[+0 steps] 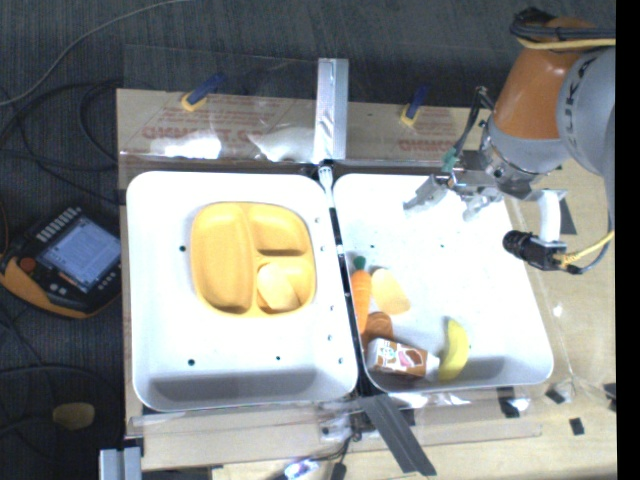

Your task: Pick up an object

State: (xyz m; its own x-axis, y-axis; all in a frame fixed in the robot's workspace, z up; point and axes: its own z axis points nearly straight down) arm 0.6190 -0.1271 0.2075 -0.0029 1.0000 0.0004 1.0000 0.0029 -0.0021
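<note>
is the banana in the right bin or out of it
In. The banana lies on the floor of the right bin, near its front wall, beside a small carton.

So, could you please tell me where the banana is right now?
The banana lies in the right bin, near its front edge, just right of the small juice carton.

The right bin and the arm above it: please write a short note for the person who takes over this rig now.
Hand: over the far part of the right bin, with nothing between its fingers.
Things: carrot, banana, juice box and a pale yellow piece lie together at the near left of the right bin. A yellow tray sits in the left bin.
Done: nothing picked up.
Left: lower the hand onto one thing, grasp it, lift it.
</note>
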